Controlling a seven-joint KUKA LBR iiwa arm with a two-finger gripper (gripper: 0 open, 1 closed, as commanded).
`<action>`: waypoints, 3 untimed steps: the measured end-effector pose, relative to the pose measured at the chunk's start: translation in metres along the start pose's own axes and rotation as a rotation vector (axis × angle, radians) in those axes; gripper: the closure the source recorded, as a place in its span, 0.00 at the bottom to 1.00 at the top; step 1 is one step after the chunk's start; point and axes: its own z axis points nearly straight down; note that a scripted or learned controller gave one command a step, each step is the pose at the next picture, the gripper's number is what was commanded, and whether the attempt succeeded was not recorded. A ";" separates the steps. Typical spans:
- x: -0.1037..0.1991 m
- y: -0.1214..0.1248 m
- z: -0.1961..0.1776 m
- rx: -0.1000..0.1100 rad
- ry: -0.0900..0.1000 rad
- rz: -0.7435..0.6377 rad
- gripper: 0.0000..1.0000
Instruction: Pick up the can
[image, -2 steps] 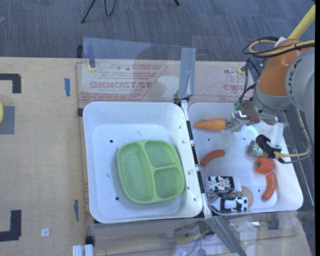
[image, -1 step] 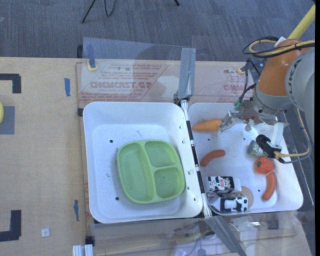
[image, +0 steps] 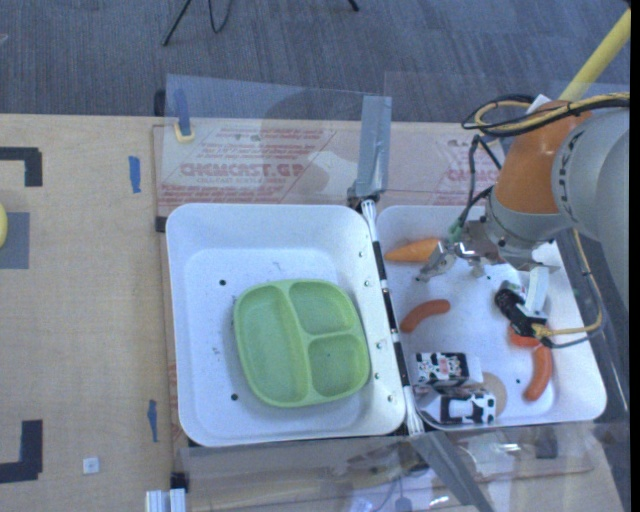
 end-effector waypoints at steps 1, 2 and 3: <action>-0.071 0.017 -0.002 -0.006 0.008 0.031 0.00; -0.075 -0.027 -0.005 -0.011 0.022 0.074 0.00; -0.072 -0.050 -0.004 -0.012 0.015 0.033 0.00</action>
